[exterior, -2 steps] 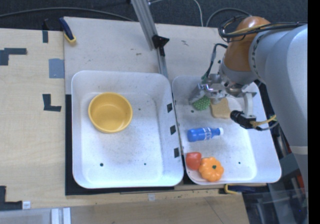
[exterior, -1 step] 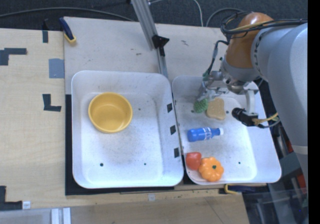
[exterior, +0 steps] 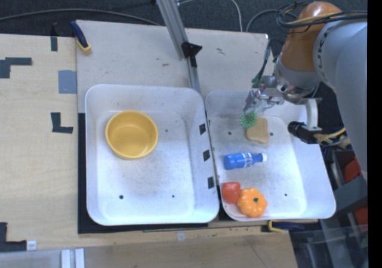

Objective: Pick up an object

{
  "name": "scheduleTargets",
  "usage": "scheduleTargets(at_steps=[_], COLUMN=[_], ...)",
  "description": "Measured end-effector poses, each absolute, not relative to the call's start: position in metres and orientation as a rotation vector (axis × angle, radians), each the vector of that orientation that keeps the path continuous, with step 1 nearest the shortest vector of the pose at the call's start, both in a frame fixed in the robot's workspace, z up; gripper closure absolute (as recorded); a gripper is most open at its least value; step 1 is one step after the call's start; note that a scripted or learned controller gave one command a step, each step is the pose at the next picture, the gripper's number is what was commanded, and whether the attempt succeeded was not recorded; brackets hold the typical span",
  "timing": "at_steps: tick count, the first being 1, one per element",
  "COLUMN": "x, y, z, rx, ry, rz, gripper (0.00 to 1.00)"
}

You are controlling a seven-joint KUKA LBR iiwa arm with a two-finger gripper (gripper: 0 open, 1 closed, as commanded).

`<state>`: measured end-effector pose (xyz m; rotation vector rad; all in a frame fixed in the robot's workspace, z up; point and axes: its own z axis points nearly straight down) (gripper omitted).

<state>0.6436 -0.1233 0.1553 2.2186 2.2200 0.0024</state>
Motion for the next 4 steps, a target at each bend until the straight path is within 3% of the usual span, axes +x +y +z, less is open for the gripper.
scheduleTargets(at_steps=[2,4], x=[0.654,0.663], y=[-0.126,-0.012], z=[0.240,0.238], rx=[2.218,2.214], ry=[2.221,2.231], rz=[0.003,0.002], gripper=[1.00,1.00])
